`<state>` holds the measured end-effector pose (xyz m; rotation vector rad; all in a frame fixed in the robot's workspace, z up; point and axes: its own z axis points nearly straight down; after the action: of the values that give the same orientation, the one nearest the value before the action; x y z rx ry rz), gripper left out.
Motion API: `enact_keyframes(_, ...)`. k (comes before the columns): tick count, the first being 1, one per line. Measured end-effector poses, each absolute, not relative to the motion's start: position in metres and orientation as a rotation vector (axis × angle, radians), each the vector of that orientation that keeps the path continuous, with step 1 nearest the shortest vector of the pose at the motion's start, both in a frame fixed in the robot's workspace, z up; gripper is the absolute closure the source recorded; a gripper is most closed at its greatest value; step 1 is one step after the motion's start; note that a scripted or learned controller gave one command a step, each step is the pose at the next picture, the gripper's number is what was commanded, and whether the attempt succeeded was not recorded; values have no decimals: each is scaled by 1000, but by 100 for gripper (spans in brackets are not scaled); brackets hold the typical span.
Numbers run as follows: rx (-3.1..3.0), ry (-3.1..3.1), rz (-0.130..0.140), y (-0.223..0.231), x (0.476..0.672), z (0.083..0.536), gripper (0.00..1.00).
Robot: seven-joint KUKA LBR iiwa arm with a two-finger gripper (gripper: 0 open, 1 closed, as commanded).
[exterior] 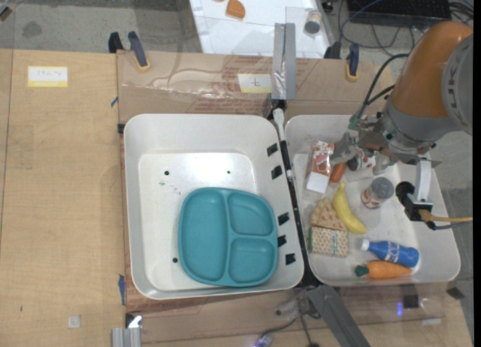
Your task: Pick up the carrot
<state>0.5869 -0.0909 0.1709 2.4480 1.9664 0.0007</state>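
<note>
Meanwhile, the carrot (pixel 387 270) lies ungrasped at the right bin's (pixel 451 263) six o'clock edge, beside a blue bottle (pixel 391 251). The hand (pixel 353 150) hovers near twelve o'clock, well apart; its grip state cannot be told. Pickup remains undone.

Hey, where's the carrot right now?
The carrot lies at the near edge of the right bin, just below the blue bottle and right of the cracker box.

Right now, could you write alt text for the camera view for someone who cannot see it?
A grey robot arm's claw hovers over the right white bin, far from the carrot at its near edge. The left bin holds a teal tray.
</note>
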Motion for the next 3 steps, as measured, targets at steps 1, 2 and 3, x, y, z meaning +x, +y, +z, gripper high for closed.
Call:
enact_keyframes(1,2224,2218,2,-79,538,92,0)
enact_keyframes(2,2548,1836,0,-123,613,139,0)
enact_keyframes(3,2565,1815,-1,-95,568,92,0)
